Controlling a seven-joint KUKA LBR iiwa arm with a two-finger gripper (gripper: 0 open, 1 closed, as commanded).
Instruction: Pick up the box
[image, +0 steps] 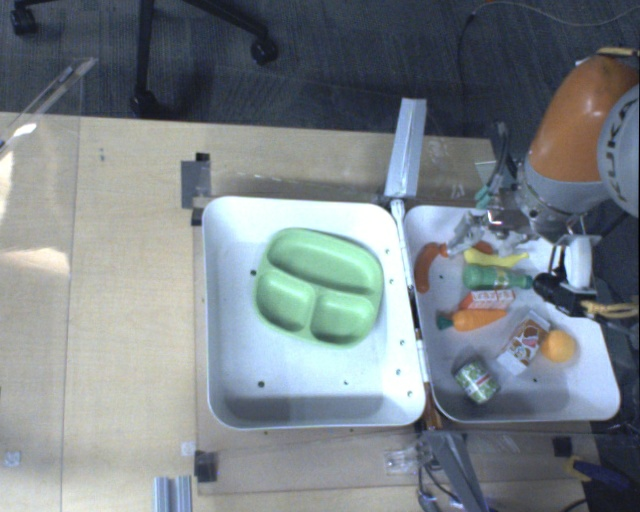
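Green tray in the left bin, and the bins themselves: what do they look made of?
Green tray: likely molded plastic, smooth, soft sheen, rounded compartments. Left bin and right bin: glossy white plastic or coated metal; the rounded corners and small holes don't settle which.

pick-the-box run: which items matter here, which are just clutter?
Job:
box
hand
right bin

Clutter:
green tray
left bin
carrot
orange
can
packet
green bottle
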